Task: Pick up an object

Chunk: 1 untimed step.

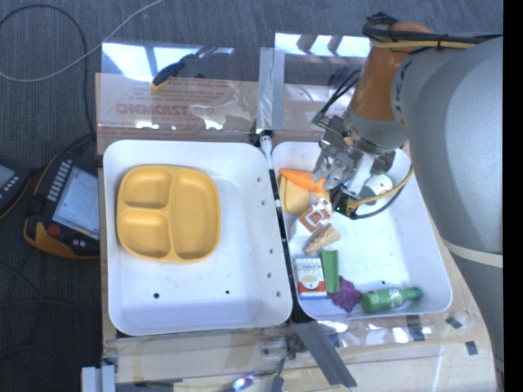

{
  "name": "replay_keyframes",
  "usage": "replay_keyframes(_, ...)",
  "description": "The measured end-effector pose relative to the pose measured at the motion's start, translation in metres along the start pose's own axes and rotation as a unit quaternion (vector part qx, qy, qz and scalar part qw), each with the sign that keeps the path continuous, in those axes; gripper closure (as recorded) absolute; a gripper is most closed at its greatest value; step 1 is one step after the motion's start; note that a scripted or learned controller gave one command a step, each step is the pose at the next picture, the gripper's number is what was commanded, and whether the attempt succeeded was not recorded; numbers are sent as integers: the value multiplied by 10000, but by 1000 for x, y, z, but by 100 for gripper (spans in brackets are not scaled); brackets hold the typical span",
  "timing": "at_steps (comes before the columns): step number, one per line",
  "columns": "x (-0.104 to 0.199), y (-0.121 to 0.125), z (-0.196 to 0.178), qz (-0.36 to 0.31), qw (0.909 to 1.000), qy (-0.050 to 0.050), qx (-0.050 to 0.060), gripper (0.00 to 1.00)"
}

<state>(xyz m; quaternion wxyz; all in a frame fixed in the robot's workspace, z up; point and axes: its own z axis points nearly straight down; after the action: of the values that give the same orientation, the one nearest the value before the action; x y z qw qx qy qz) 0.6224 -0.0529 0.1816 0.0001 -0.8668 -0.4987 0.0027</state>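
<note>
The gripper (333, 180) hangs low in the right bin (409, 243) over the carrot (301, 180) and yellow piece (292, 194), nothing visibly lifted, so the pick looks undone; I cannot tell how the jaws stand.

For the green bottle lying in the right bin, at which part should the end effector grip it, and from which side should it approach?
Probably the middle of the green bottle, approached from straight above. It lies on its side along the near wall of the right bin, so the fingers should close across its round body, one toward that wall and one toward the bin's middle. The purple object touches its left end, so stay away from that end.
</note>
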Motion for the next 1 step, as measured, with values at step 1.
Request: replay_keyframes(1,-55,-13,0,-1873,9823,4,-2,100)
